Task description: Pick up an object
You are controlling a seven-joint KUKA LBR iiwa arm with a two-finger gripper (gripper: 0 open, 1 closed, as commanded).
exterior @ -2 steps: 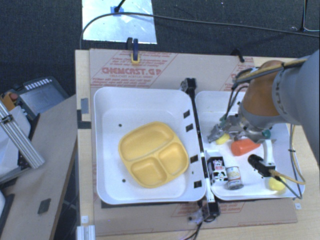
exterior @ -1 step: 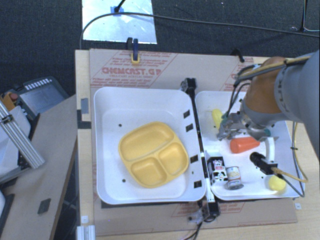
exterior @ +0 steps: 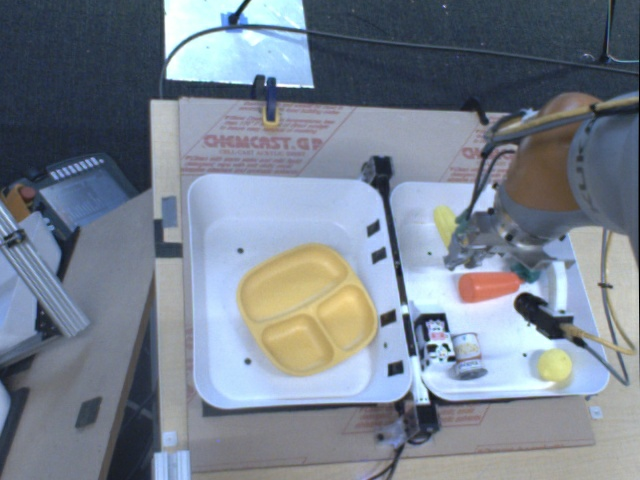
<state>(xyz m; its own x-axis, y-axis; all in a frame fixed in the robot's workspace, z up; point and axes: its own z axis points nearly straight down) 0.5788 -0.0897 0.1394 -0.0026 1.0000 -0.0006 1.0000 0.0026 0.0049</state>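
In the right bin point(exterior: 420, 208) lie an orange carrot-shaped piece point(exterior: 489, 286), a small yellow piece point(exterior: 443, 223) at the far left, a yellow ball point(exterior: 554, 365) at the near right, a small tin can point(exterior: 466, 356) and a little black-and-white box point(exterior: 433, 333) at the near left. A bit of a green thing point(exterior: 524, 269) peeks out from under the wrist. My gripper point(exterior: 464, 250) hangs low over the bin's middle, between the yellow piece and the carrot, just above the carrot's left end. I see nothing held in it.
The left bin point(exterior: 210, 268) holds a yellow divided plate point(exterior: 305, 308). A black hinge strip point(exterior: 392, 268) runs between the two bins. The arm covers the right bin's far right part. A clamp point(exterior: 270, 103) sits on the cardboard behind the bins.
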